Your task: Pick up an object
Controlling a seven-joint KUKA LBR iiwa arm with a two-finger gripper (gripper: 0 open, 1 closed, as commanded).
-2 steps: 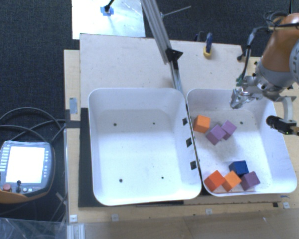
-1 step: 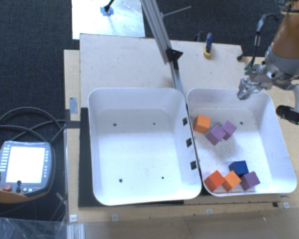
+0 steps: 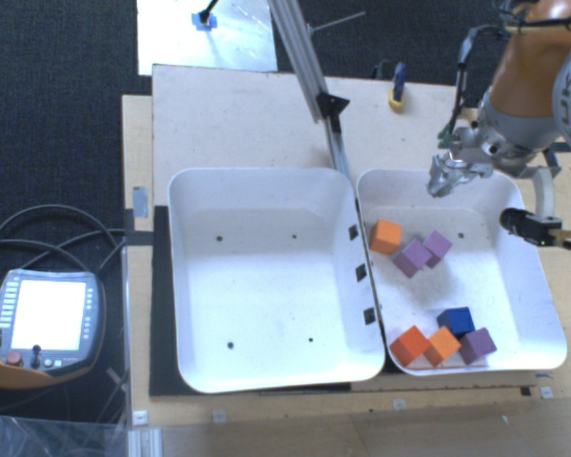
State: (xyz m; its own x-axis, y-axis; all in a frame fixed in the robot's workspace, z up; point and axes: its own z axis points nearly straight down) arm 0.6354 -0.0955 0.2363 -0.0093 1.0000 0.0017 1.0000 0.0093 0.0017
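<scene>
Nearest the camera, at the right bin's (image 3: 542, 298) front edge, four blocks sat bunched together: a red-orange block (image 3: 410, 344), an orange block (image 3: 443, 345) touching it, a purple block (image 3: 478, 345) just to the right, and a blue block (image 3: 456, 321) just behind them. Farther back in the same bin lay a second group, an orange cube (image 3: 386, 237) with two purple cubes (image 3: 424, 251) touching one another just beside it. The claw (image 3: 444, 181) hung over the bin's back rim, above and to the right of that second group, apart from every block and with nothing seen between its fingers; whether they were spread or pressed together could not be told. The front cluster lay well apart from the claw, toward the camera. The left bin (image 3: 266, 284) stood alongside on the worktop (image 3: 238, 112). A teach pendant (image 3: 43, 327) with a pale screen rested off to the left, its cable looping behind it.
</scene>
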